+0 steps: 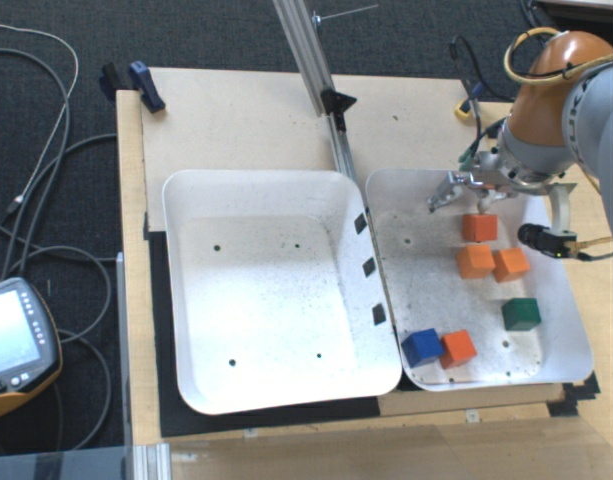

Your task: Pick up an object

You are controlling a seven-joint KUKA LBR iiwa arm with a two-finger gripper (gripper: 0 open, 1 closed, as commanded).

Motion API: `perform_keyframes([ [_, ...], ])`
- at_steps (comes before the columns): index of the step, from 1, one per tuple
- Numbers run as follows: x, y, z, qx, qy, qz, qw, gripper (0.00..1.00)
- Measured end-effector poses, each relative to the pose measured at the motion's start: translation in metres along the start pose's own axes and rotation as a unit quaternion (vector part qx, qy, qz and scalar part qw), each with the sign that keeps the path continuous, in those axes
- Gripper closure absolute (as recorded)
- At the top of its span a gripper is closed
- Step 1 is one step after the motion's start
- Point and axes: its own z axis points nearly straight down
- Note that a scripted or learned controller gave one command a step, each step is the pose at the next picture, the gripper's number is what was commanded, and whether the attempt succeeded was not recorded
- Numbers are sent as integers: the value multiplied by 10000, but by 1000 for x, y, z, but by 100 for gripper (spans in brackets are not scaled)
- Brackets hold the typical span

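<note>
Gripper (454,194) above right bin's (416,268) upper part, fingers apart, nothing between them | orange cubes: three clustered near gripper (479,228) (475,261) (511,264), one at front (458,348) touching blue cube (422,346) | green cube (521,313) toward right wall | left bin (186,228) alongside

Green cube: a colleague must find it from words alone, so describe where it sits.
Look in the right bin, the one the arm reaches over. The green cube sits near its right wall, below three orange cubes. It is the sole green block; the rest are orange or blue.
</note>
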Motion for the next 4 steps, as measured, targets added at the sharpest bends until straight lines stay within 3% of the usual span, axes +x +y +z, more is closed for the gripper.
perform_keyframes([
  [2, -2, -8, -3, -63, -37, 7, 10000, 0],
  [3, -44, -28, -21, 129, 25, 53, 9999, 0],
  [4, -41, -26, -31, 123, 37, 31, 9999, 100],
])
